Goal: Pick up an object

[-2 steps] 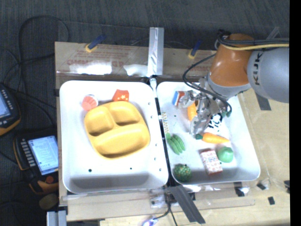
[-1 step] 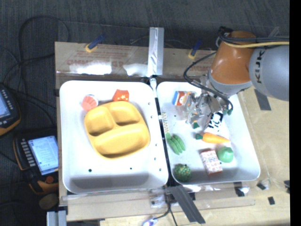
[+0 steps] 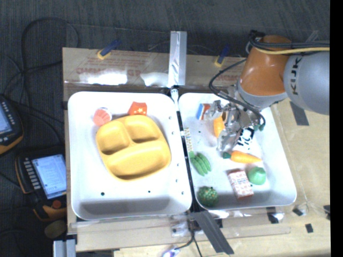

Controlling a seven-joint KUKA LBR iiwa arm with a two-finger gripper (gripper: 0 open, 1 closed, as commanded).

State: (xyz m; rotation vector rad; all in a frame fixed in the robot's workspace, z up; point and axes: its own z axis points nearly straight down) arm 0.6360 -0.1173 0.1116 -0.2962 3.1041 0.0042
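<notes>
Now the jaws (image 3: 228, 139) hover above the carrot (image 3: 245, 157) in the right bin (image 3: 284, 181).

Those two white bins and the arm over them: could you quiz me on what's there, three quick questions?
1. True or false: the yellow tray lies in the left bin.
2. Which bin is the gripper over: A left, B right?
3. Fill in: the toy just below the gripper is an orange ____.

Key: 1 true. 2 B. 3 carrot.
</notes>
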